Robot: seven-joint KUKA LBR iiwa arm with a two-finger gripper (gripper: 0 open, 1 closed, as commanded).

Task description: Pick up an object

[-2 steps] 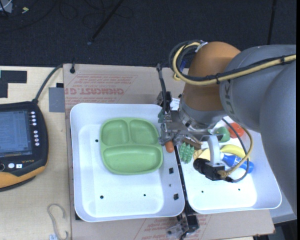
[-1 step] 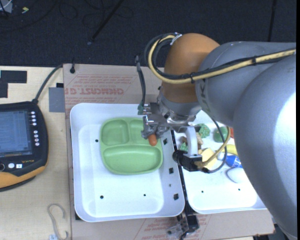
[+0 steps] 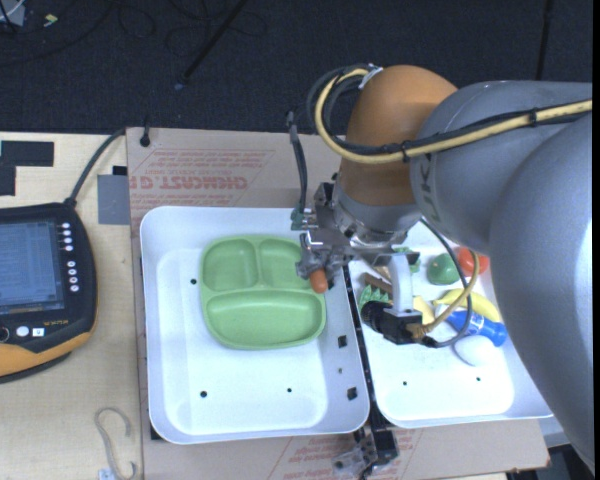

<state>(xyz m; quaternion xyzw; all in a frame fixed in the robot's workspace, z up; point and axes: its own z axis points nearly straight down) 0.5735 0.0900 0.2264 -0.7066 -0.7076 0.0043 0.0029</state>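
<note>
This place looks like a robotics laboratory, not a home or a shop. A large grey industrial arm (image 3: 520,198) with an orange band reaches over the tabletop (image 3: 40,408), with cables running along it. At the left lies a teach pendant (image 3: 30,288) with a lit screen. Two white bins (image 3: 180,398) stand on flattened cardboard (image 3: 210,173), and loose cables lie on the dark floor (image 3: 130,38) behind.
</note>
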